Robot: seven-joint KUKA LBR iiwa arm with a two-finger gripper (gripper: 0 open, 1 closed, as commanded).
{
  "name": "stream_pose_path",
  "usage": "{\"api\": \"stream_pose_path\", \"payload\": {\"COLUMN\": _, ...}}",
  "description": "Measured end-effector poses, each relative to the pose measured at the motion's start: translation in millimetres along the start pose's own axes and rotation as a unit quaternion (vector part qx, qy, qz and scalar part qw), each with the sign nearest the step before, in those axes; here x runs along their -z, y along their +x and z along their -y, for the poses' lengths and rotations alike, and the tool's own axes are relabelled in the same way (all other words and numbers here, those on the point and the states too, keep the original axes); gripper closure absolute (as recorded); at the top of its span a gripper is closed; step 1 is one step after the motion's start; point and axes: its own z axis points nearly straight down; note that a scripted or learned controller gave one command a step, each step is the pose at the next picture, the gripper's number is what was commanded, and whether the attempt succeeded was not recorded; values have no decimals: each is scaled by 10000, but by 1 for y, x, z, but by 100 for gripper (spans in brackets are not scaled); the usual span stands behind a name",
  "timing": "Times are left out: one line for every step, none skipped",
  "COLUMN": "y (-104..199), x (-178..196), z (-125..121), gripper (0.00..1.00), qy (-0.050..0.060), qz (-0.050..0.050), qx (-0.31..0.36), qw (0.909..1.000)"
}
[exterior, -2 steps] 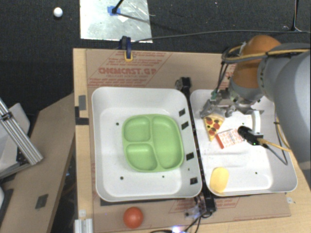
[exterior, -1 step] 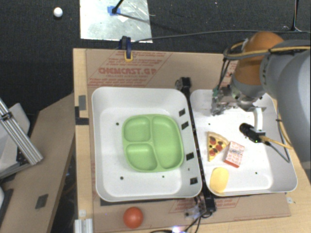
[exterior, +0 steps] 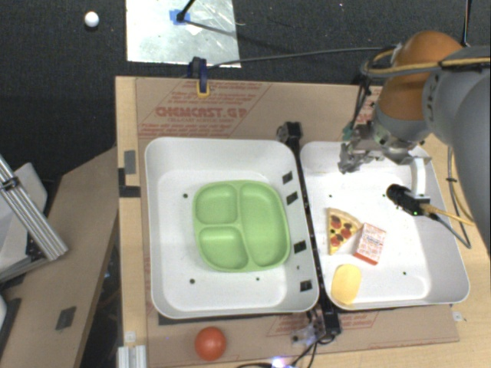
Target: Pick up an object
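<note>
Two shallow white plastic bins side by side: left bin (exterior: 165,176) with glossy green three-compartment tray (exterior: 240,225); right bin (exterior: 437,278) with pizza-slice toy (exterior: 341,229), red-white packet (exterior: 370,244), smooth yellow oval (exterior: 346,282). Metal gripper (exterior: 351,158) above far-left corner, nothing visibly clamped; finger state: cannot tell.

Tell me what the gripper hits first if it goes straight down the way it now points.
The gripper points down at the far corner of the right bin. It would likely meet bare bin floor first; the pizza slice lies nearer the camera, off that line. Depth is uncertain.
</note>
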Motion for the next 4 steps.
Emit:
{"api": "stream_pose_path", "payload": {"y": 4, "x": 64, "z": -7, "gripper": 100, "qy": -19, "qz": 3, "qx": 7, "qw": 10000}}
{"api": "stream_pose_path", "payload": {"y": 4, "x": 119, "z": -9, "gripper": 100, "qy": -13, "qz": 4, "qx": 7, "qw": 10000}}
{"api": "stream_pose_path", "payload": {"y": 61, "x": 122, "z": 0, "gripper": 100, "qy": 14, "qz": -8, "qx": 28, "qw": 10000}}
{"api": "stream_pose_path", "payload": {"y": 113, "x": 122, "z": 8, "gripper": 100, "qy": 23, "qz": -5, "qx": 21, "qw": 10000}}
